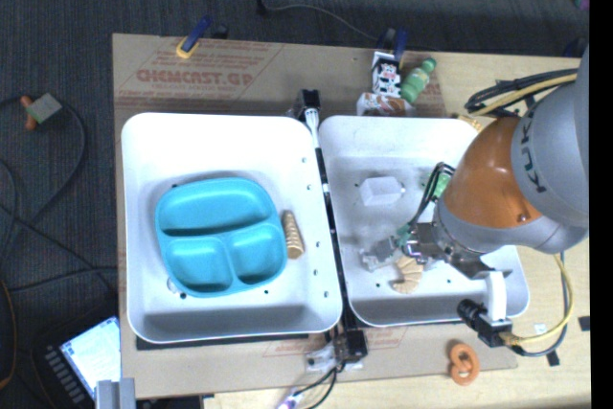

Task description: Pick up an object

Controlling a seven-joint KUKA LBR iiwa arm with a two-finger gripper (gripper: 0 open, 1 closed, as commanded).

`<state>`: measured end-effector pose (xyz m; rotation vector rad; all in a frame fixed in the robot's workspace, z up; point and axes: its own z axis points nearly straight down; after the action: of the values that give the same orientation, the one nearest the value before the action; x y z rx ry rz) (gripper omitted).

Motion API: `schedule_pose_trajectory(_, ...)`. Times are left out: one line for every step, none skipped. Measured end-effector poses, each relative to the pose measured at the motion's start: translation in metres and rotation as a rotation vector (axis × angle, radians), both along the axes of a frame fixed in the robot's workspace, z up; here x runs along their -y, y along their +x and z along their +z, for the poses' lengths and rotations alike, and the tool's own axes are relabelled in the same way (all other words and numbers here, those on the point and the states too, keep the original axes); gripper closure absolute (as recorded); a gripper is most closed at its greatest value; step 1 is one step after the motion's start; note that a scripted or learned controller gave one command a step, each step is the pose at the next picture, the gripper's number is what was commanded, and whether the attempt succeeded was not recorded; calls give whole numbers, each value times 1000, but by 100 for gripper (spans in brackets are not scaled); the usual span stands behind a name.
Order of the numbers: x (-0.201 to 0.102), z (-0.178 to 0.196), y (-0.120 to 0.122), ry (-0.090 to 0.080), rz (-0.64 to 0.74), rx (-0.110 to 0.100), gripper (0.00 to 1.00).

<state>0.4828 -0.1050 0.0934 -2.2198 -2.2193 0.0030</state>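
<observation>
Right bin (364, 134): tan object (409, 274) below end effector (419, 242).

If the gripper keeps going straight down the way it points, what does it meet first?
Probably the small tan object in the right bin, lying just below the gripper; depth is hard to judge from above.

Grey arm (556, 168) bent low from the right, tool (414, 249) down.

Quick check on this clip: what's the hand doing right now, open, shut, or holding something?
Hand: cannot be told; it sits low in the right shallow white bin among small objects, with its tip hidden under the wrist.
</observation>
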Motion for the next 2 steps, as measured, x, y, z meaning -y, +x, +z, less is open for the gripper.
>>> schedule_pose_trajectory(0,10,0,0,-1,0,100)
schedule_pose_trajectory(0,10,0,0,-1,0,0)
